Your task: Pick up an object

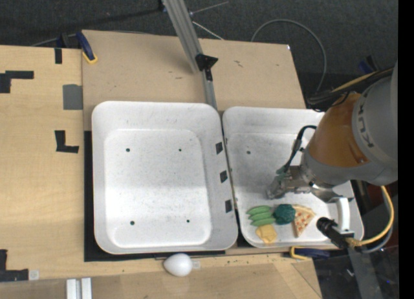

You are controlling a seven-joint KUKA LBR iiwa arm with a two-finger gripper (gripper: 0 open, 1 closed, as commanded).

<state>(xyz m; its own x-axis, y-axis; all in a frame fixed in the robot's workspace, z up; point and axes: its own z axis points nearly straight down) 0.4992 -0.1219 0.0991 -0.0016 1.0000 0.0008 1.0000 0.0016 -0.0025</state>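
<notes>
The arm (352, 139) reaches into the right bin (259, 120), its gripper (278, 188) low over the bin floor; whether it is wide or narrow I cannot tell. Just nearer lie green pods (261, 213), a dark green lump (284, 213), a yellow piece (266, 232) and a pizza slice (302, 219). A white egg (178, 265) sits on the bench, near the left bin (103, 162).

A bulky grey arm (381, 129) with an orange band, black cable and small dark metal hand (279, 188).
</notes>
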